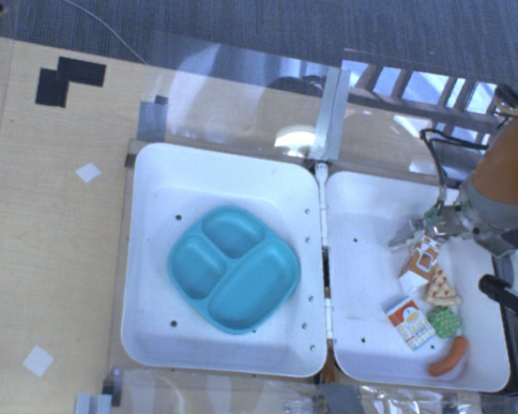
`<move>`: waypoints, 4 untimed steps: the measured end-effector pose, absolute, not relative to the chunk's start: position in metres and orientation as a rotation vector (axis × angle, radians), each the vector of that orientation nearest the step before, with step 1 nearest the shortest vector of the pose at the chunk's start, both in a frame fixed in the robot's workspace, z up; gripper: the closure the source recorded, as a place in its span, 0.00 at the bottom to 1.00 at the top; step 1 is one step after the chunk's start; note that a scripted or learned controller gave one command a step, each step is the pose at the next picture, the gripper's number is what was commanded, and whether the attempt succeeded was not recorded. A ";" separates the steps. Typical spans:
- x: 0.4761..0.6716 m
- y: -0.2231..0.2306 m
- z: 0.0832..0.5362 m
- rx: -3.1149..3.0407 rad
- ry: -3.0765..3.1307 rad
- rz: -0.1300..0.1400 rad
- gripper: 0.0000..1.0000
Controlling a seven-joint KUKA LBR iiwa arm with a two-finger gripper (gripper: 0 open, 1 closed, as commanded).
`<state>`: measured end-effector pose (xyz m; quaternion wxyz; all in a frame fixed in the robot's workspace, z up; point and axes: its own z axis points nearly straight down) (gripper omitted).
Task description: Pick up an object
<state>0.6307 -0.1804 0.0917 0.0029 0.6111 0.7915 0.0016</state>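
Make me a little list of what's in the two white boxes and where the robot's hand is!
left bin: blue divided plate
right bin: toy food by its right side
toys: pizza slice, small carton, green piece, sausage
gripper: low over the right bin's upper right, above a brown toy
held: nothing seen
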 end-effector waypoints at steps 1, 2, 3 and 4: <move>0.633 -0.180 0.105 1.908 2.480 0.011 1.00; 0.633 -0.180 0.105 1.908 2.480 0.011 0.00; 0.648 -0.180 0.087 1.930 2.469 0.006 0.00; 0.648 -0.180 0.088 1.930 2.469 0.006 0.00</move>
